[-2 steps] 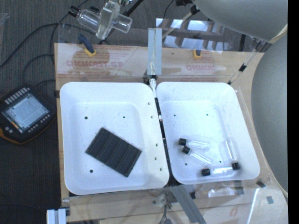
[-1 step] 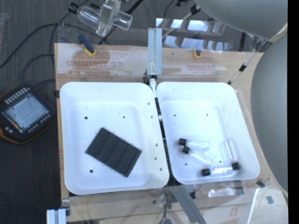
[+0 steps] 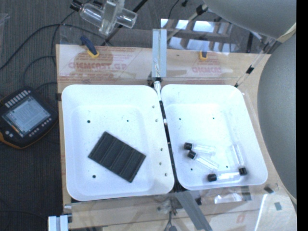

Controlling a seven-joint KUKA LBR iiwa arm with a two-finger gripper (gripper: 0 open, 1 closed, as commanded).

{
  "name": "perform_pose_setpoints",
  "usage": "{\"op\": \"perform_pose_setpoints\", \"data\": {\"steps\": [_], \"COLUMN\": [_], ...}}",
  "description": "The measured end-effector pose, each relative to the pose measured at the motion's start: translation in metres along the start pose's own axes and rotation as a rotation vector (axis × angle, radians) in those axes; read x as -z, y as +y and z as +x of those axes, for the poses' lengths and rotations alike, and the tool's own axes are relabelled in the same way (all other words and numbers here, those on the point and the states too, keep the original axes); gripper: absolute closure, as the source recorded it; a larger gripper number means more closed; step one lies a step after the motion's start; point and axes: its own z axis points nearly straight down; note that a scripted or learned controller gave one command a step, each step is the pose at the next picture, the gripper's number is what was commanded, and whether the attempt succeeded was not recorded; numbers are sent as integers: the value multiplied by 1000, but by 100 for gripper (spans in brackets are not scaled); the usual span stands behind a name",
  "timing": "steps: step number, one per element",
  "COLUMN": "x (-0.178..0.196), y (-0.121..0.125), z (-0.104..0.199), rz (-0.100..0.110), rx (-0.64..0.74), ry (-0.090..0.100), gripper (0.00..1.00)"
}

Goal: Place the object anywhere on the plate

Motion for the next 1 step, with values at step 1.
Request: {"op": "perform_pose_setpoints", "data": {"steps": [1], "x": [7], "y": [1], "z": [-1], "rz": [1], "rx": [-1], "ry": [-1], "gripper": [100]}}
